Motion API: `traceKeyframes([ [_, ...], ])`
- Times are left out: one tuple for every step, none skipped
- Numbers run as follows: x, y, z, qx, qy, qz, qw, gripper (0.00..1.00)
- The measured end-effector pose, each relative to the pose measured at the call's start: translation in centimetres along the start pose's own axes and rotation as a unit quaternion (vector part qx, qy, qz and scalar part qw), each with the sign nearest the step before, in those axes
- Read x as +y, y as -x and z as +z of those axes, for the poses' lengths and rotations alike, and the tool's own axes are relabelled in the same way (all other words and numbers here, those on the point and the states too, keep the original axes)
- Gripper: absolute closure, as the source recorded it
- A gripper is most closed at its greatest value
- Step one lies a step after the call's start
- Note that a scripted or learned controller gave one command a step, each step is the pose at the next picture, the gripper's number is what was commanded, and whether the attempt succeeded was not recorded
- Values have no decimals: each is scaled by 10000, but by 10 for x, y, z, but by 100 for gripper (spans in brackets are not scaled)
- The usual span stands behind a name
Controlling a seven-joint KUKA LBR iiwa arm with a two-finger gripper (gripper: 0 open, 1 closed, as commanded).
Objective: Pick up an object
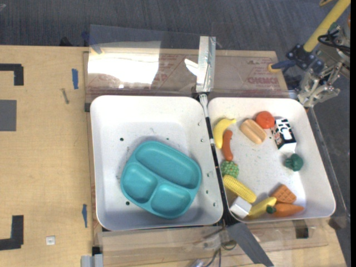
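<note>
Black-and-white carton (284, 133) bears large print I can't read.

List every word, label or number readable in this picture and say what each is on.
None can be read for certain.
Red print on the clear panel behind the right bin: too blurred to read.
Black-and-white carton in the right bin: markings too small to read.

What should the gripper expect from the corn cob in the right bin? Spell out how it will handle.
The corn cob looks like moulded plastic, so probably stiff and light. Its rounded, elongated shape suggests it may roll if pushed sideways. Lying against the yellow piece, it may nudge that when lifted.
</note>
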State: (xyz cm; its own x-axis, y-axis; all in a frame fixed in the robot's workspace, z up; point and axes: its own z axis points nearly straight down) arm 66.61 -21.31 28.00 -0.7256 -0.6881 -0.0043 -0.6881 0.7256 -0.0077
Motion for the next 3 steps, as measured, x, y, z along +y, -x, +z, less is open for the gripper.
traceKeyframes([
  [16, 4, 151, 16, 86, -897, 9959, 100],
  [13, 5, 143, -9, 25, -893, 9960, 0],
  [87, 52, 193, -21, 29, -1167, 9932, 0],
])
